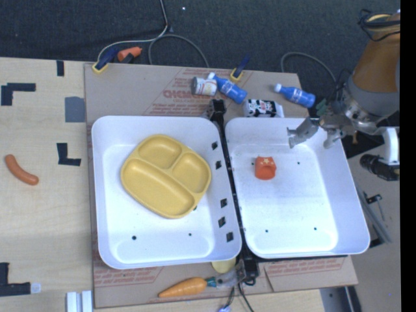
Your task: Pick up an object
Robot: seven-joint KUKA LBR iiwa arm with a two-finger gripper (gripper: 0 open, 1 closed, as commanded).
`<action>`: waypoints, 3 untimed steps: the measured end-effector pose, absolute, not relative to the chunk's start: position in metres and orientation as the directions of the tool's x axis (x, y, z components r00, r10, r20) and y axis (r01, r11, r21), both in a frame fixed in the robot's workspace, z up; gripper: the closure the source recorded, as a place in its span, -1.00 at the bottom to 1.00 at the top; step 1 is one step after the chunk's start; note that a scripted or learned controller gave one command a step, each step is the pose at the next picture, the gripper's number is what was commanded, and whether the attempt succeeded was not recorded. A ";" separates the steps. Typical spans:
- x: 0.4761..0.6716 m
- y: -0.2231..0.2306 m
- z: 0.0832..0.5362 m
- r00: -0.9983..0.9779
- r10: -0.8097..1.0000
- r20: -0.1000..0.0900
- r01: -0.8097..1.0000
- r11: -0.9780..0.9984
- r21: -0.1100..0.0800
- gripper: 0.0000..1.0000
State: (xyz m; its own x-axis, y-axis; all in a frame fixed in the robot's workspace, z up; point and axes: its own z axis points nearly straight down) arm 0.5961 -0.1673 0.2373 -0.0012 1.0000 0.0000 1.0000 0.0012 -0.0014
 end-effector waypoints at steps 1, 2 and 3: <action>0.587 -0.121 0.079 -0.003 1.000 -0.004 1.000 0.003 0.003 -1.00; 0.616 -0.135 0.086 -0.002 1.000 0.001 1.000 0.002 0.001 -1.00; 0.616 -0.136 0.097 -0.002 1.000 -0.004 1.000 0.002 0.006 1.00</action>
